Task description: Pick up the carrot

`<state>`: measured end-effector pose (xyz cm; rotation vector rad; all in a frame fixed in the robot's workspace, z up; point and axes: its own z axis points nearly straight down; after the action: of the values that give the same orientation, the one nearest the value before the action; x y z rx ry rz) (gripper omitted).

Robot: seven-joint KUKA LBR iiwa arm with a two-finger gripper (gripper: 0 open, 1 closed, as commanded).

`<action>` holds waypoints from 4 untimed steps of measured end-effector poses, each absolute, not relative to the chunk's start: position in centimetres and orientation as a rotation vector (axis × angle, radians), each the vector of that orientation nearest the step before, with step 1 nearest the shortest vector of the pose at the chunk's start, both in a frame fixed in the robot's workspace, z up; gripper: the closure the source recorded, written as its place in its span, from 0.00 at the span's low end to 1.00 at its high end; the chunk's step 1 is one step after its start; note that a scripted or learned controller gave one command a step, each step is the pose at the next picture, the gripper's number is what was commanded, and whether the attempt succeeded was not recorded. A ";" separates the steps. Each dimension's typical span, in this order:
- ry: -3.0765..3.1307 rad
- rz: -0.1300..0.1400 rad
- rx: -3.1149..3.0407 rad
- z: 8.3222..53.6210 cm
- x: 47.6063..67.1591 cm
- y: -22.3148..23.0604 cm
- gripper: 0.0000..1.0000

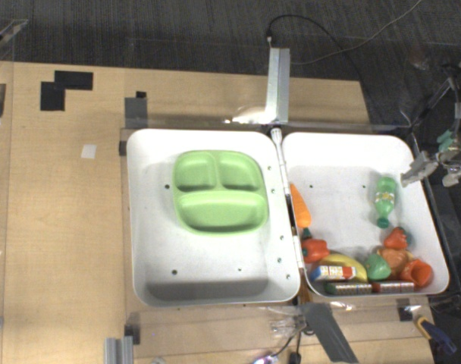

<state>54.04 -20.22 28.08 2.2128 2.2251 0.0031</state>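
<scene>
The carrot [299, 206] is orange and tapered. It lies in the right bin [344, 158] against the left wall, next to the divider between the bins. My gripper [431, 165] is at the right rim of that bin, far to the right of the carrot and apart from it, near a green bottle [384, 199]. Nothing shows in its grasp.
A green divided plate [219, 190] lies in the left bin [151, 226]. Along the right bin's front lie a red pepper [315, 249], a banana [341, 268], a dark bar [359, 287], a green item [377, 266] and orange-red items [406, 262].
</scene>
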 end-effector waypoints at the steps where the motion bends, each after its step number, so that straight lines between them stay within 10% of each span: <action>1: 2.536 0.003 1.850 17.0 56.6 -14.7 0.00; 2: 2.651 0.004 1.680 15.8 49.2 -9.7 0.00; 3: 2.793 0.007 1.426 18.5 48.9 0.7 0.00; 4: 2.468 0.006 1.937 18.5 48.8 -0.6 0.00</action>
<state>48.82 -0.64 18.49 1.9368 2.4684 0.0059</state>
